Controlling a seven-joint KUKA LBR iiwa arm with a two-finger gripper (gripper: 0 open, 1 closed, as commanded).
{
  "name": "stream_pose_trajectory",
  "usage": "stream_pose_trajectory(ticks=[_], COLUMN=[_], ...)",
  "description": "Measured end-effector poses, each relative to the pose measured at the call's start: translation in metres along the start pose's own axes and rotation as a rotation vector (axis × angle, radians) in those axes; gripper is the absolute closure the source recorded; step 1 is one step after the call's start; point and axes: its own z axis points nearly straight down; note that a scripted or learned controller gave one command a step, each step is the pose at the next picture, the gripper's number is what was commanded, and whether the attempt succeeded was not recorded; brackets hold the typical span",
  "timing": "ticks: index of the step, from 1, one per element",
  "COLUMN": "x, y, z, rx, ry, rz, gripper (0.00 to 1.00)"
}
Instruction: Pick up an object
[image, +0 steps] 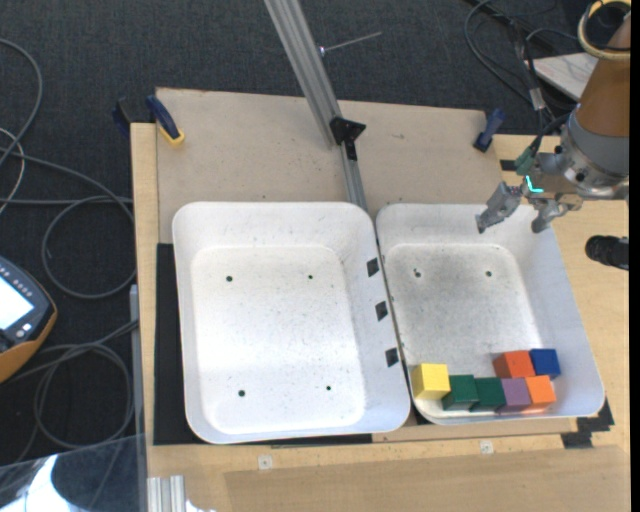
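Several coloured blocks lie along the near edge of the right bin (560, 300): a yellow block (432, 379), two green blocks (475, 391), a purple block (516, 393), an orange block (540, 390), a red-orange block (517, 364) and a blue block (545, 361). My gripper (519, 213) hangs above the far right corner of that bin, well away from the blocks. Its two fingers are spread apart with nothing between them.
The left bin (270, 320) sits beside the right one. A slanted metal pole (320, 90) rises from the bench behind the bins. Blue clamps (165, 118) hold the board at its far corners. Cables lie on the floor to the left.
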Motion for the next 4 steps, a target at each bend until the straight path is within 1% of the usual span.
stream_pose_trajectory(ticks=[1,2,3,4], x=[-0.005,-0.001,0.000,0.000], y=[0.002,0.003,0.001,0.004], z=[0.044,0.107,0.161,0.145], rx=[0.005,0.007,0.006,-0.003], ry=[0.000,0.001,0.001,0.000], rz=[0.002,0.001,0.001,0.002], gripper=[0.00,0.00,0.00,1.00])
